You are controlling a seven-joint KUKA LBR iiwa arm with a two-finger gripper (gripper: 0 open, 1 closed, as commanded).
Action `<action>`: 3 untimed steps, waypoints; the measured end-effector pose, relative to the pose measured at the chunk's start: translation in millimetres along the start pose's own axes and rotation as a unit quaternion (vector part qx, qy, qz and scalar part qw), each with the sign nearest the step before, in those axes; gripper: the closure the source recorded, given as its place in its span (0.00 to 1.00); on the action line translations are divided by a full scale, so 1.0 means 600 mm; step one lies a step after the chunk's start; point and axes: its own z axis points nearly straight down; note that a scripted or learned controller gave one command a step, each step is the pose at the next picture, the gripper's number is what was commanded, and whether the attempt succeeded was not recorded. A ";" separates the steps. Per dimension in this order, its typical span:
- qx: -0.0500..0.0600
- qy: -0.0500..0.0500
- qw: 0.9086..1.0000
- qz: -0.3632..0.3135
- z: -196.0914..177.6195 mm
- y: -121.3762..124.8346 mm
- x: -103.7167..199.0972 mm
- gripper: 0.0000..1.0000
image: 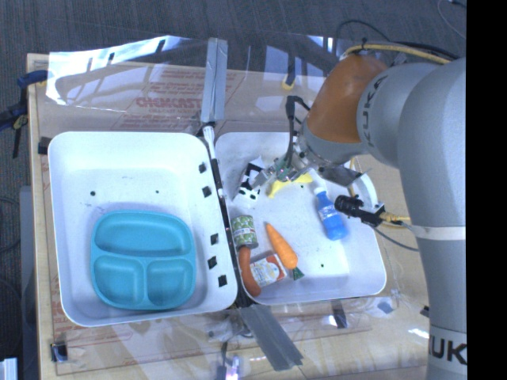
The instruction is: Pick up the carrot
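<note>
Camera view is giving us both white bins on the counter, and we are finding the carrot (281,246) lying in the right bin (360,271), near that bin's front edge and toward its left side, its tip pointing toward the back-left. We are seeing the pincer (287,167) hanging over the back part of the same bin, above a yellow item (279,184) and some black-and-white pieces (252,176). The carrot is sitting well apart from the pincer, toward the front edge, with nothing of the arm touching it. We cannot tell how the pincer is set. A small can (244,230) is standing just left of the carrot, a red-labelled packet (265,271) is touching its front end, and a blue bottle (329,214) is lying to its right. A blue divided tray (144,260) is resting in the left bin (71,157).
</note>
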 end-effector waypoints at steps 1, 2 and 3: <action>0.001 0.001 1.000 0.000 0.002 -0.001 0.000 0.00; 0.013 0.004 0.999 0.051 0.052 -0.153 -0.024 0.00; 0.013 0.004 0.999 0.049 0.037 -0.151 -0.025 1.00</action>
